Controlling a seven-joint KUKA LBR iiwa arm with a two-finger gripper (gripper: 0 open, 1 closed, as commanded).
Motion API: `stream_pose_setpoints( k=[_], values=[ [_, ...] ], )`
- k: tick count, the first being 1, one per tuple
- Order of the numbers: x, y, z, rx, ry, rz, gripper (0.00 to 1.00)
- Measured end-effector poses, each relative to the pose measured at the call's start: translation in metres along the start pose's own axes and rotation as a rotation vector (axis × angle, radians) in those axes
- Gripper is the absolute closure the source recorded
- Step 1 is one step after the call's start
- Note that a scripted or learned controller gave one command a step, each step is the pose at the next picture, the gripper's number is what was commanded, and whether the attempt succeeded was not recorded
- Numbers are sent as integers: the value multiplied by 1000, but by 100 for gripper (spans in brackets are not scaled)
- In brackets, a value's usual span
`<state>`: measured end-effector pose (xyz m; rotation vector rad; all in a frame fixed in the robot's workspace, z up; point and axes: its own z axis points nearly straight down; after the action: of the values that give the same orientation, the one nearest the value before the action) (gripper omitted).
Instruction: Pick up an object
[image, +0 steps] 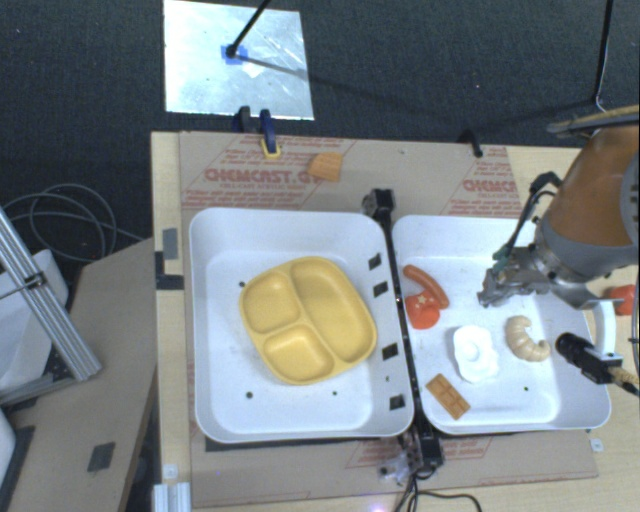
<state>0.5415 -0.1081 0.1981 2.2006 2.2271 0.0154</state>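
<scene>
While the tool, its opening not discernible, hangs low in the right bin, the croissant just nearer looks its likeliest target.

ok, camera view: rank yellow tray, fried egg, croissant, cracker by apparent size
1. yellow tray, by far the largest
2. fried egg
3. croissant, close to the egg, so that order is unsure
4. cracker, smallest

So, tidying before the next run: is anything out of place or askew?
The yellow tray sits skewed in the left bin. An orange block lies outside both bins, on the board behind them. The food in the right bin is loosely scattered.
</scene>
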Motion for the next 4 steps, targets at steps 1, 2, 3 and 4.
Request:
stream_pose_setpoints(
  k=[1,2,3,4],
  values=[
    [-18,14,-46,8,-2,8,100],
    [3,42,70,15,2,5,100],
    [-15,87,-28,2,-3,6,100],
    [23,59,-18,15,1,6,100]
  ],
)
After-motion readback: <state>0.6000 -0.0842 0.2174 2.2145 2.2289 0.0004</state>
